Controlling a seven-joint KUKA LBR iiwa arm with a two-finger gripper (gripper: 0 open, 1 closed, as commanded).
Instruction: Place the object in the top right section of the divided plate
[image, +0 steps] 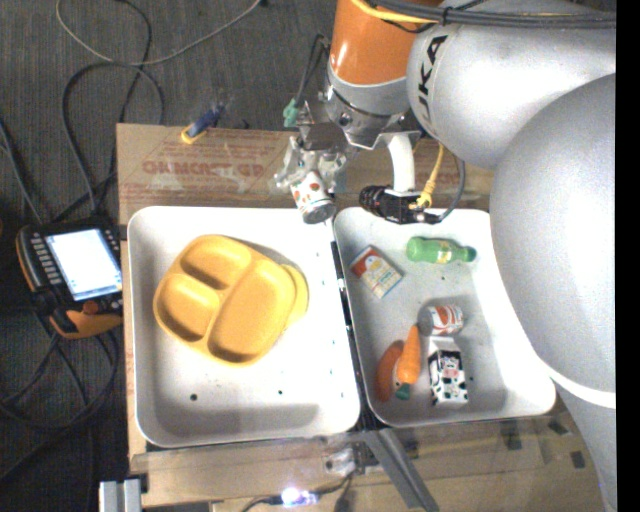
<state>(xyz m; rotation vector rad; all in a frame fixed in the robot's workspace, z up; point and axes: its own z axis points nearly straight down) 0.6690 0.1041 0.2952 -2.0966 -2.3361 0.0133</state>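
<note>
Can (313, 195), small white w/ red marks, sits at the gripper (312, 190) tip, above the far rim where the two bins meet. Looks clamped in the jaws, tilted, but view is steep so grip depth can't be judged.

L to R:
- Pendant (78, 262) w/ lit screen on worktop, left of left bin (150, 400). Not in the way.
- Plate (230, 297), yellow, divided, lying in left bin, turned at an angle. Sections show as rounded lobes; from here it reads more like domed humps than hollows, so can't tell if it's upside down.
- Target = top right section, i.e. lobe nearest the bin divider, near (285, 285) approx.
- Right bin (520, 395): carton (376, 272), green bottle (440, 250), tin (445, 319), carrot (405, 362), cow-print box (449, 378). All spare, leave alone.

Doing it well, my guess: carry can leftward and toward the camera, short move, staying high enough to clear bin rim. Centre over the lobe before lowering, not over the ridge between sections. Release low; can is round and tilted, prob rolls off if dropped, more so if surface is domed. Plate is light, a push could slide it.
</note>
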